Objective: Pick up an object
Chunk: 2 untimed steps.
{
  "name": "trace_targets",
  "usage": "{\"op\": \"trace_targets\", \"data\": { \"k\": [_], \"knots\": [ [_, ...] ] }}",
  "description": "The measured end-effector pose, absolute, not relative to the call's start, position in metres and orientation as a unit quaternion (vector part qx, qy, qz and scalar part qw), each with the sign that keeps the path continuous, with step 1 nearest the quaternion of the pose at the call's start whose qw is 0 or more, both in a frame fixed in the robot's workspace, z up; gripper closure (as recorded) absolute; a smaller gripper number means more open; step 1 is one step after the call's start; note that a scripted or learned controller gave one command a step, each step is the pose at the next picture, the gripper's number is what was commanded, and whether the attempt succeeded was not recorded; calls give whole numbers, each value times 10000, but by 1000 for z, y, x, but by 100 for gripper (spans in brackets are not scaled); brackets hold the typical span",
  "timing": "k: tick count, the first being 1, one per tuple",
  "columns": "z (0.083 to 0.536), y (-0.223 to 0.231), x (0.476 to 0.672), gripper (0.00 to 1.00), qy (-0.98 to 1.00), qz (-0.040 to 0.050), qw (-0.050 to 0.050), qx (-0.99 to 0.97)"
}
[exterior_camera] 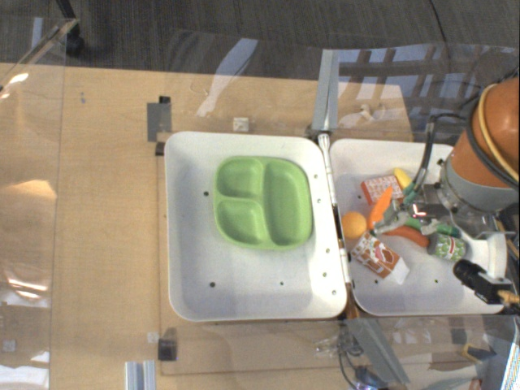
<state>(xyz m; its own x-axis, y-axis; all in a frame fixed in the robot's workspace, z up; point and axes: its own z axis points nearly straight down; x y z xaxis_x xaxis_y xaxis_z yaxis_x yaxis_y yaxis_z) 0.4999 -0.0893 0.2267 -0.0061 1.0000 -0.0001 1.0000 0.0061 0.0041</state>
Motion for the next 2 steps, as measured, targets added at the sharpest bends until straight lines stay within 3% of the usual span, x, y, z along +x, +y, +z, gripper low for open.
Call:
{"op": "trace_targets", "data": {
  "k": [1,2],
  "knots": [
    [98,-141,539,0,6747,35,40,7380],
    [94,-147,601,0,6662,63,92,7457]
  ]
}}
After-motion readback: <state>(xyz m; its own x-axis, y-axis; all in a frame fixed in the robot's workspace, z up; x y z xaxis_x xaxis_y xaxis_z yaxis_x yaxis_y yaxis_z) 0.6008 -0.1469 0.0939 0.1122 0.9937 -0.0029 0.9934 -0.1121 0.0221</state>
